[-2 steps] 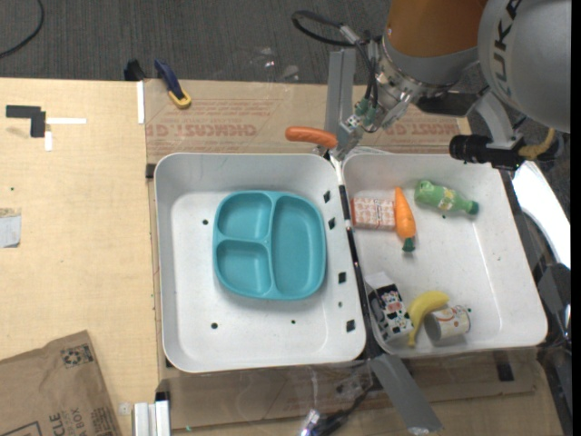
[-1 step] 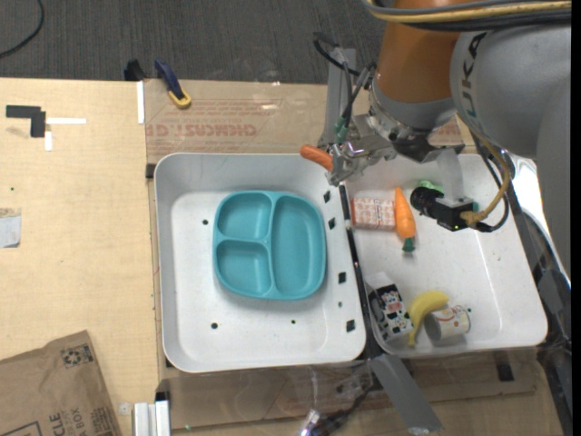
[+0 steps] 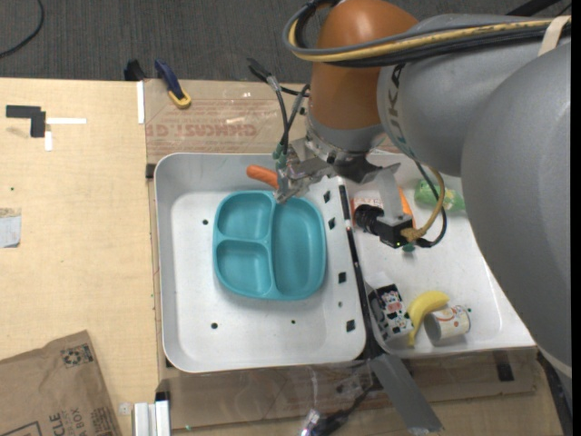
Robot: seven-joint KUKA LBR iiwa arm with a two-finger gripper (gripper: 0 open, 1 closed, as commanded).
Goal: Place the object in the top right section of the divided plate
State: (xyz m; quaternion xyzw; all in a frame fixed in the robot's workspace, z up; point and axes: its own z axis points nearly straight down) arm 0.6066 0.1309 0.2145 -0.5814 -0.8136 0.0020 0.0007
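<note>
Looking down from above, the nearest edge of the bench [image 3: 73, 271] carried a flattened cardboard box [image 3: 54, 389] at the lower left, lying on the pale wooden surface. Past it, two shallow white bins stood side by side. The left bin [image 3: 182, 325] held a teal divided plate [image 3: 270, 243] with three sections, resting flat near the middle of the bin floor. The right bin [image 3: 486, 289] held a banana [image 3: 423, 312] just beside a small grey cup [image 3: 448, 323] lying on its side, and a small printed black-and-white packet [image 3: 388, 307] near the wall between the bins. Farther back in that bin, a green item [image 3: 434, 193] showed partly under the arm.

The grey arm [image 3: 490, 116], with its orange band [image 3: 359, 25], reached in from the right and hung over the far part of the left bin. The pincer [image 3: 289, 184] pointed down at the far edge of the plate. An orange carrot [image 3: 262, 175] lay tilted at the far rim of the plate, touching or just beside the pincer's tip; whether it sat between the fingers [image 3: 283, 189] cannot be told, nor how far they were apart. Beyond the bins, a clear taped sheet [image 3: 218, 116] and a blue-and-yellow clamp [image 3: 172, 84] lay on the bench, and dark carpet [image 3: 136, 16] covered the floor behind.
</note>
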